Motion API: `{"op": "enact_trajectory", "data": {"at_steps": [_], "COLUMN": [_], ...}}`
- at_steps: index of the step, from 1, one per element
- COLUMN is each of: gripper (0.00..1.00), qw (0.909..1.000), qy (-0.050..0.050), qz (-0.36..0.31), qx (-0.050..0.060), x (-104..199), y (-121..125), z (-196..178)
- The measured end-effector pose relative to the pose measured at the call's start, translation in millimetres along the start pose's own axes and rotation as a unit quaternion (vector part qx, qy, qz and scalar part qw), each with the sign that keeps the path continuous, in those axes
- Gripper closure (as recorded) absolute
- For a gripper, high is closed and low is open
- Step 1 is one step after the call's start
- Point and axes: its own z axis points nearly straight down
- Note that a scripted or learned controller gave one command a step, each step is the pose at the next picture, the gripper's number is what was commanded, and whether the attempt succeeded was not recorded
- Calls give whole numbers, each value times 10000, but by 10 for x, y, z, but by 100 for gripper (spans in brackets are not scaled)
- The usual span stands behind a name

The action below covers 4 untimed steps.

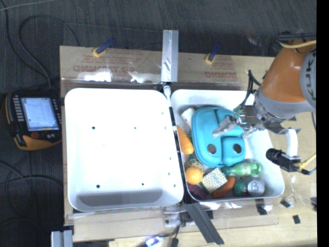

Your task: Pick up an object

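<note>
Dark carpet surrounded the worktop (77,60), which bore two white bins. Toys crowded the right bin (275,187): a turquoise plastic toy (208,138), an orange fruit (194,175), a green bottle (245,168). Over the turquoise toy hung the tool (231,125), perhaps touching it; whether spread or pressed together, I could not tell.

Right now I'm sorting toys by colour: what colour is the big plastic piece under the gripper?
Light blue, clearest in the camera view.

The arm (293,81) is running off the right edge, and its hand (232,123) is covering part of the blue toy (216,138).
</note>
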Motion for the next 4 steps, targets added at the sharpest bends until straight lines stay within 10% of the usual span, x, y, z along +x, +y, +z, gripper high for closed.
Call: {"op": "enact_trajectory", "data": {"at_steps": [1,4], "gripper": [0,0], "qw": [9989,9978], "qy": [-50,-60], "qz": [-397,-587], "qx": [-226,-292], "x": [-282,-374], "y": [373,457], "z": [727,816]}}
